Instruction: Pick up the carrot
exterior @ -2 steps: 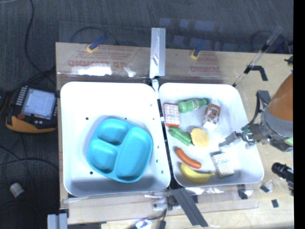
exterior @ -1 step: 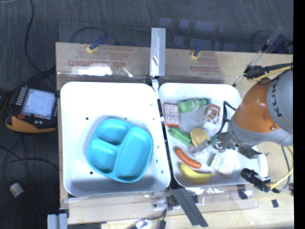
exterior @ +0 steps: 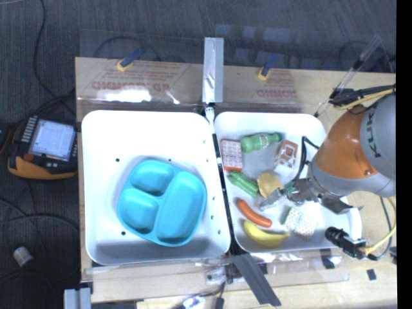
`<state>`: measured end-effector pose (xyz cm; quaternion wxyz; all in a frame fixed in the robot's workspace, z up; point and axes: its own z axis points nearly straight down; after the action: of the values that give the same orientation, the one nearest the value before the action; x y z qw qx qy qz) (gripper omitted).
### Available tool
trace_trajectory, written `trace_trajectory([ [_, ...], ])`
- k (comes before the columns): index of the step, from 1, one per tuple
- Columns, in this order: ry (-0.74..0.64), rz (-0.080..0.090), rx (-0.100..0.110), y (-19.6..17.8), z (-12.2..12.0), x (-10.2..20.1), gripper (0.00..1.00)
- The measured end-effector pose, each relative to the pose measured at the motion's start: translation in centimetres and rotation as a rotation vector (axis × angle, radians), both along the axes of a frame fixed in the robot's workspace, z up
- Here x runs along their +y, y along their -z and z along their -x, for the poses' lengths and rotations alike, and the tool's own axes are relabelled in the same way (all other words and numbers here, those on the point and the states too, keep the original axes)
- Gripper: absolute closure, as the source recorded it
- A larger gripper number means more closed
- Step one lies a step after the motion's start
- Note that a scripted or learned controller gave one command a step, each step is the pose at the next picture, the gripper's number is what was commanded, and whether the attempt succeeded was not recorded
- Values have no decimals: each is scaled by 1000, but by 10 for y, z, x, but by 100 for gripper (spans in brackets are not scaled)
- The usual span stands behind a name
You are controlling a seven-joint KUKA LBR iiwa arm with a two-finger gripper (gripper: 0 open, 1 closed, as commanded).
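Orange carrot (exterior: 253, 213): one; bins (exterior: 96, 134): two.

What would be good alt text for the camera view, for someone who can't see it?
A grey and orange robot arm reaches from the right over the right bin, its gripper just right of an orange carrot lying above a banana. The left bin holds a blue divided plate.

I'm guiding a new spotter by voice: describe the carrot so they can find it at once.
Start at the right-hand white bin, the one crowded with toy food. Look in its lower left part, just above the yellow banana. The carrot is the slim orange-red stick lying at a slant; the similar stick above it is green.
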<state>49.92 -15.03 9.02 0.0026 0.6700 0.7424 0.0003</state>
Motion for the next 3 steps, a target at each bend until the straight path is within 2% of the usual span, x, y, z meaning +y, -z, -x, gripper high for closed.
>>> trace_trajectory([
  [1, 122, -13, 1, -4, 11, -57, 0],
  [2, -150, -2, 8, -56, 15, -56, 0],
  [3, -417, 5, 0, 1, -55, -25, 0],
])
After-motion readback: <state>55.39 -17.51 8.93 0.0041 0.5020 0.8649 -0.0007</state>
